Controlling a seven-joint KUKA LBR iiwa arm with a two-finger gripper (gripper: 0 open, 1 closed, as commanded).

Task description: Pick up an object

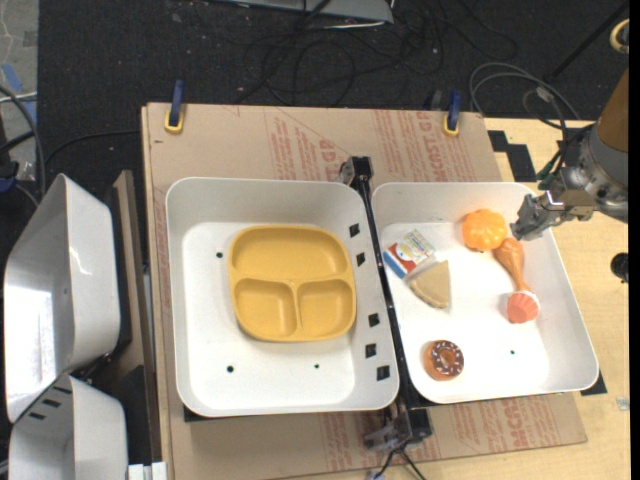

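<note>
The chicken drumstick (515,278) is the object nearest my claw (527,218), and it lies in the right bin (560,368), its pale bone end up toward the claw and its pink meaty end lower down. Taking that drumstick as my landmark, the claw hangs just above its bone end, at the bin's upper right rim; from this camera I cannot tell whether it is wide or narrow, and I see nothing between its tips. The orange fruit (484,230) sits just up and left of the drumstick's bone end, close to touching it. Further left of the drumstick lies a tan wedge like a sandwich slice (433,288), with a small red, white and blue packet (408,251) touching its upper edge. Below and left of the drumstick, well apart, rests a chocolate doughnut (443,359). Far to the drumstick's left, the left bin (200,368) carries a yellow divided plate (293,280). Both bins sit on a cardboard sheet (260,138) covering the bench.
</note>
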